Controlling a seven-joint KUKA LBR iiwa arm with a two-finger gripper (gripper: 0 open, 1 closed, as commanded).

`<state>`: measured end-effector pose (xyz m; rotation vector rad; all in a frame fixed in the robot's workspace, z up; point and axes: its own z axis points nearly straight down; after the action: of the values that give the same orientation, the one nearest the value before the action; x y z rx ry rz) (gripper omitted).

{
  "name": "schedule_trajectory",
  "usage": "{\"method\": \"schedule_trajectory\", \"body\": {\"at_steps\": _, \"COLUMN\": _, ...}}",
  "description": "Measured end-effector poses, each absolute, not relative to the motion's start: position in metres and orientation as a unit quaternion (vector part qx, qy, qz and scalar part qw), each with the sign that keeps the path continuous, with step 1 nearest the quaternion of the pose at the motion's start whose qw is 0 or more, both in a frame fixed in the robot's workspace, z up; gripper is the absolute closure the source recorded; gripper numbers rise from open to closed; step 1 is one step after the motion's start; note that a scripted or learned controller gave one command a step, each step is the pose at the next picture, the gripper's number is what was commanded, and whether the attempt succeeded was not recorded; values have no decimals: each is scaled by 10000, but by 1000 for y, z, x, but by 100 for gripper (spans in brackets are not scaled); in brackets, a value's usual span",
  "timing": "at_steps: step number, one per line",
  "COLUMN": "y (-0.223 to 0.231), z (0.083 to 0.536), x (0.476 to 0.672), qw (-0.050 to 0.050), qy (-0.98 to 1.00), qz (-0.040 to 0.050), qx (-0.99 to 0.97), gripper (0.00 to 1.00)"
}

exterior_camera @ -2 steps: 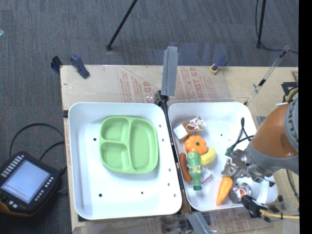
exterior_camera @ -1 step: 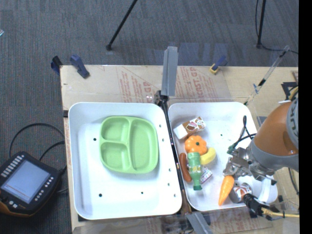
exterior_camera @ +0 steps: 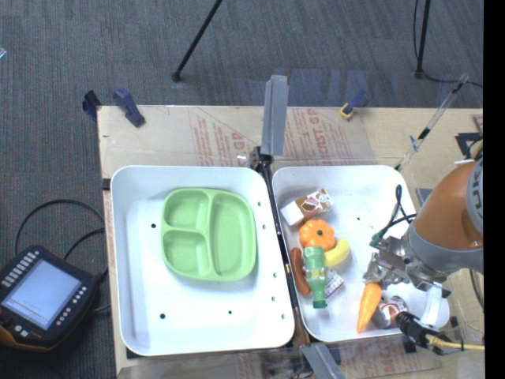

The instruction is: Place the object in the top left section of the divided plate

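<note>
The grey arm with its orange band [exterior_camera: 458, 212] rises closest to the lens at the right edge, partly cut off by the frame, and it hides the near right corner of the right bin [exterior_camera: 371, 181]. Its tool [exterior_camera: 385, 268] hangs low over that bin, just beside the carrot [exterior_camera: 368, 306]; whether it is open or closed cannot be told, since the wrist covers it. The carrot lies tilted beside a green bottle [exterior_camera: 316, 275], an orange fruit [exterior_camera: 317, 234], a yellow piece [exterior_camera: 339, 252] half tucked under them and a small carton [exterior_camera: 314, 204]. The green divided plate [exterior_camera: 210, 234] sits in the left bin [exterior_camera: 134, 290] on the tabletop [exterior_camera: 181, 136].
</note>
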<state>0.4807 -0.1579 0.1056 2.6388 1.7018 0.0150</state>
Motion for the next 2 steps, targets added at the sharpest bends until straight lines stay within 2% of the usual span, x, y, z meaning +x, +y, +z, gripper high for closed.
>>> {"method": "schedule_trajectory", "body": {"at_steps": 1, "y": -184, "z": 88, "x": 478, "qw": 1, "qy": 5295, "qz": 22, "qx": 8483, "gripper": 100}}
{"method": "schedule_trajectory", "body": {"at_steps": 2, "y": -184, "z": 96, "x": 480, "qw": -1, "qy": 5290, "qz": 30, "qx": 8486, "gripper": 100}}
